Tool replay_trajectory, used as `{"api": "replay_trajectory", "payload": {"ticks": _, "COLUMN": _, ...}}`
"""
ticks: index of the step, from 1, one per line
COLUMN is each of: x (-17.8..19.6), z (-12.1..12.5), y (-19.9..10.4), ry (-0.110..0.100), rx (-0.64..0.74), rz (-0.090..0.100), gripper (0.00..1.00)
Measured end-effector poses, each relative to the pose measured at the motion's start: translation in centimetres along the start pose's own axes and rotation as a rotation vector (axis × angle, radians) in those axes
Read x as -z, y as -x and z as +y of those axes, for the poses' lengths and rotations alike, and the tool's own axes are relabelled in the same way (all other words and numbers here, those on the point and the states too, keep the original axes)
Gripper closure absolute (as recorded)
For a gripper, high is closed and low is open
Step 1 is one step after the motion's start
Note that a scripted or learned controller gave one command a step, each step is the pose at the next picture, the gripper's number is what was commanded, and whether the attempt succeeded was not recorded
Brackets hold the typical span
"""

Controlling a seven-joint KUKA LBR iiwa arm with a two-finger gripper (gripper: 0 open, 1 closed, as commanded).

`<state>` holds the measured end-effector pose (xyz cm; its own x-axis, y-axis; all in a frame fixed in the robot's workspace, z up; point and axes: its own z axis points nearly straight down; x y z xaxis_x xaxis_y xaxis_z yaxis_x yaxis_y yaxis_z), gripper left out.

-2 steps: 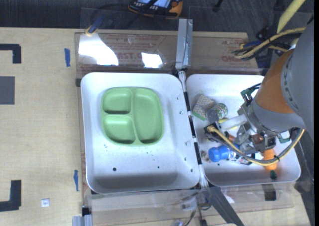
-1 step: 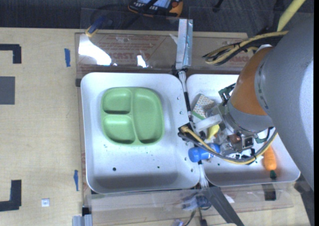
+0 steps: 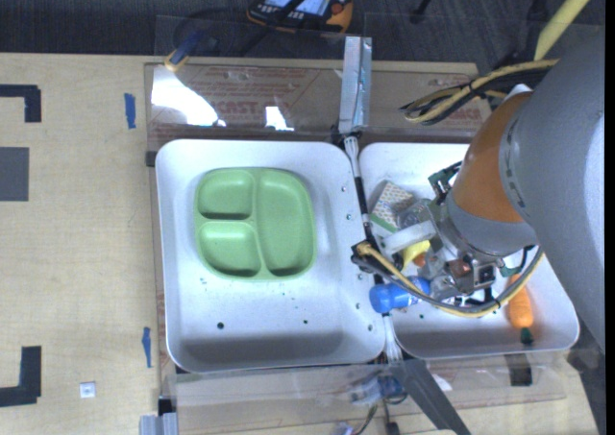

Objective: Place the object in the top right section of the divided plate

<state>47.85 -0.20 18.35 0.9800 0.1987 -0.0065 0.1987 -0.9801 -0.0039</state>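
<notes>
The claw sits low in the right bin, buried in clutter. Honestly can't tell its state. A blue thing sits just lower left of it, a carrot to its right. The green plate is in the left bin.

grey arm reaches in from the right, orange-banded wrist bent down, tool low.

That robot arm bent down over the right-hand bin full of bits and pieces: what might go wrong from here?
Two likely snags. The gripper sits low in a crowded pile, with a blue object and a yellow piece pressed close, so it may grab the wrong one or knock them about. Also, the green divided plate lies in the other bin, so anything loosely held could drop crossing the rim between.
</notes>
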Motion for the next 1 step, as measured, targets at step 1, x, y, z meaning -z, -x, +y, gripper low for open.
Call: {"api": "replay_trajectory", "payload": {"ticks": 1, "x": 0.00, "z": -1.00, "y": -0.20, "ry": 0.000, "rx": 0.003, "rz": 0.000, "gripper": 1.00}}
